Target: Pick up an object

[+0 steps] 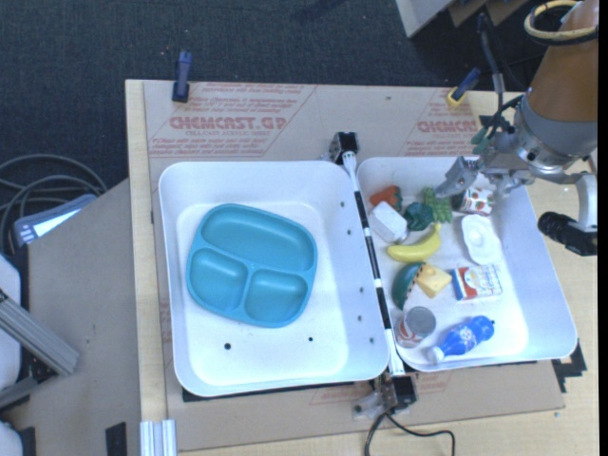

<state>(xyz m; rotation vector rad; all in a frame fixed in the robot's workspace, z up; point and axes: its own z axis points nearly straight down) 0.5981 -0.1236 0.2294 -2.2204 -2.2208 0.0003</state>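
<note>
Dark carpet surrounds the tabletop (285, 112), a board printed with red lettering that carries two shallow white bins side by side.

Nearest the viewer, the right bin (546, 297) holds a blue bottle (467, 335) at its front edge, with a round can (415, 323) just to its left. Behind these lie a small red-and-white carton (478, 281), a yellow block (435, 279) and a dark green item (406, 279). A banana (418, 247) lies across the middle, a white oval piece (480, 238) to its right.

The left bin (180, 255) holds a blue divided tray (252, 265).

Farther back in the right bin sit a white block (388, 222), a red piece (385, 198) and a green leafy toy (432, 205).

The jaws (467, 183) hang over the bin's far right part, just above a small red-and-white object (478, 200). Whether they are spread or pinching anything cannot be told.
</note>
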